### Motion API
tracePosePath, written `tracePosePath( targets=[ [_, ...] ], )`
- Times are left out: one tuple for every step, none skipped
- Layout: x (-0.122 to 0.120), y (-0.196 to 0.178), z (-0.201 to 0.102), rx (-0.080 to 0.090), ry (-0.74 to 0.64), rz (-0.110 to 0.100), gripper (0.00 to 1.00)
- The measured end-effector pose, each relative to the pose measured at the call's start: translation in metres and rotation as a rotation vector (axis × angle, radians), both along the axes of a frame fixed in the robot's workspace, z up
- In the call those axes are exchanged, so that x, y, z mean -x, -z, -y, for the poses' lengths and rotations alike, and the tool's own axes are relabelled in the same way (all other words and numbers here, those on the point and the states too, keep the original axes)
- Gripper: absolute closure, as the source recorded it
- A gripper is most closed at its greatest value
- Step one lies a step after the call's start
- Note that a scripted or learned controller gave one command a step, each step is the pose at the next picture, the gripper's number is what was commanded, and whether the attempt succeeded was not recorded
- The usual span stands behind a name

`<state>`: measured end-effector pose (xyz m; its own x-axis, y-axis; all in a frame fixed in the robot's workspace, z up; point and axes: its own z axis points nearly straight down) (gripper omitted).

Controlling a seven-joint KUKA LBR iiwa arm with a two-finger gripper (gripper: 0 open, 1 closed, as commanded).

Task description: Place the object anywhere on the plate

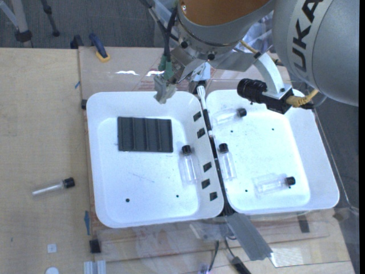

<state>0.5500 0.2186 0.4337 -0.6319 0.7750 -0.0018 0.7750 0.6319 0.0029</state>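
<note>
A dark grey ribbed plate (145,135) lies flat in the left bin (114,204), toward its back left. A clear vial with a black cap (186,163) lies in the same bin near the divider, to the right of the plate. My gripper (163,90) hangs from the large orange-banded wrist over the back rim of the left bin, just behind the plate's right end. I see nothing hanging from it.
The right bin (319,193) holds three more clear vials: one by the divider (225,160), one at the back (228,116) and one at the front right (274,182). Another vial (52,187) lies on the wooden bench left of the bins. A black fitting (259,93) juts over the right bin's back.
</note>
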Motion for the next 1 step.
tracePosePath(
  targets=[
    [-0.0257,0.0806,0.0,0.001,-0.122,-0.003,1.0]
  ],
)
